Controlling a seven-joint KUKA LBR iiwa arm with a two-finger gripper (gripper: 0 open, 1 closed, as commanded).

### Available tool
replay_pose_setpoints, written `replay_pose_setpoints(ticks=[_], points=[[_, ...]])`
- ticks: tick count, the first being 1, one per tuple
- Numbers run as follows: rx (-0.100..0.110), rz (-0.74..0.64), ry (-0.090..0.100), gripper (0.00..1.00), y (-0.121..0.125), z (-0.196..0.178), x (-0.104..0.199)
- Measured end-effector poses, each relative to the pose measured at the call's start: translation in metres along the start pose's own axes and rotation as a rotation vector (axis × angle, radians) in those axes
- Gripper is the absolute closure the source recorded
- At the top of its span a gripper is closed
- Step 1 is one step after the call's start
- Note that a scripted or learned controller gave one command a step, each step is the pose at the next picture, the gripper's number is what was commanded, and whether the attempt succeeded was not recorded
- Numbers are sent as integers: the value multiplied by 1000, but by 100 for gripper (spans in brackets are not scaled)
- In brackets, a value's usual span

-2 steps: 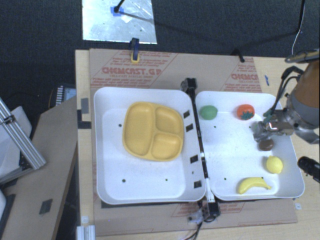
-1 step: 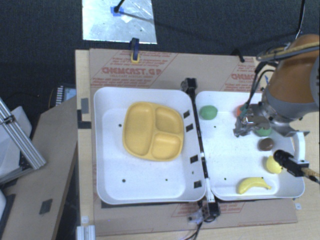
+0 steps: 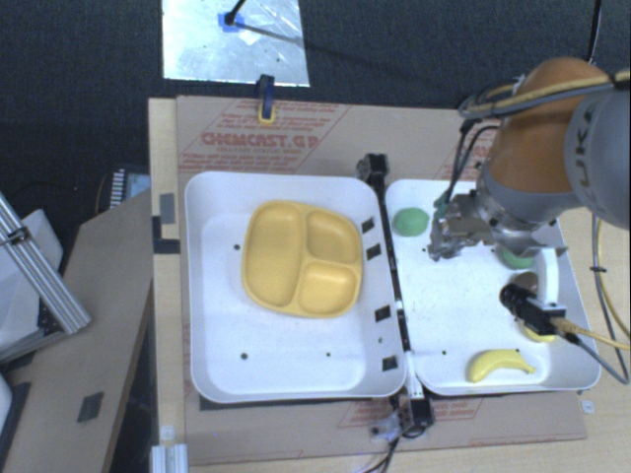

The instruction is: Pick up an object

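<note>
— Well, which thing do we go for? The claw hangs low over the right bin, just beside the green ball near that bin's far left corner.
— We'd take the ball, then. It looks small and smooth, probably light, and likely to roll or squirt out of a pinch (round toys do that). So we'd close across its middle, squarely from above.
— Is the claw holding anything now?
— We see nothing in it, and we cannot tell how far open it is; the wrist hides that.
— What else is in that bin?
— A banana lies near the front edge, well apart from the claw. It's curved and likely a stiff plastic toy, best gripped across its thick middle. Another green thing peeks out under the wrist, too hidden to name.
— And the left bin?
— It holds a yellow divided plate, with nothing on it that we can see.
</note>
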State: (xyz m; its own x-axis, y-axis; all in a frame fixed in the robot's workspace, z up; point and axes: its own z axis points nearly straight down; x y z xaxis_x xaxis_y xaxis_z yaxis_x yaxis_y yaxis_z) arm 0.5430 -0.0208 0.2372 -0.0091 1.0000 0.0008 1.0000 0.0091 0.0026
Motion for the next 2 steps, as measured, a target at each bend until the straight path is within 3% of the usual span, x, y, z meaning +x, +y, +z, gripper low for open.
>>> replay_pose_setpoints(ticks=[2], points=[[0,0,1,100,51,19,85]])
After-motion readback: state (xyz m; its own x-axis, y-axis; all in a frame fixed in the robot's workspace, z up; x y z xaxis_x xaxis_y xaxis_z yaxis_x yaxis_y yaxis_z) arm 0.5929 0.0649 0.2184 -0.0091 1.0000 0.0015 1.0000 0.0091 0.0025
